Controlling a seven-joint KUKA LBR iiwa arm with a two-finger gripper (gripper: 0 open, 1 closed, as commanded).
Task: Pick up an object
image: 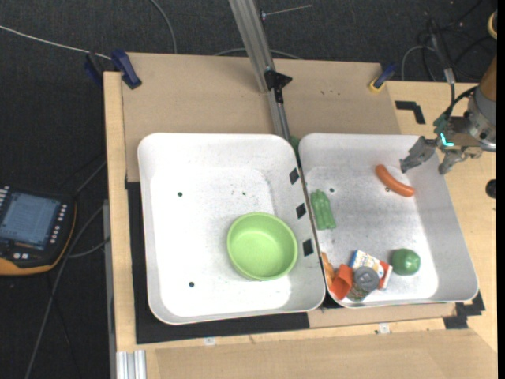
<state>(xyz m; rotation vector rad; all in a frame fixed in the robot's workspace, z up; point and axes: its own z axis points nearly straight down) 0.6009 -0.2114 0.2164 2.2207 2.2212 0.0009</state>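
My gripper [432, 158] hangs over the upper right corner of the right bin [371, 147], its two fingers spread open with nothing between them. An orange-red sausage-shaped toy [394, 180] lies just to its lower left on the bin floor. A green ribbed object [322, 209] lies near the bin's left wall. A green ball [405, 261] sits at the lower right. A small cluster with an orange piece, a round grey lid and a white packet [360, 278] lies at the front edge.
The left bin [181, 172] holds a light green bowl [262, 245] at its lower right. A metal pole [254, 34] slants down to the divide between the bins. Blue and yellow clamps sit at the bench's back corners.
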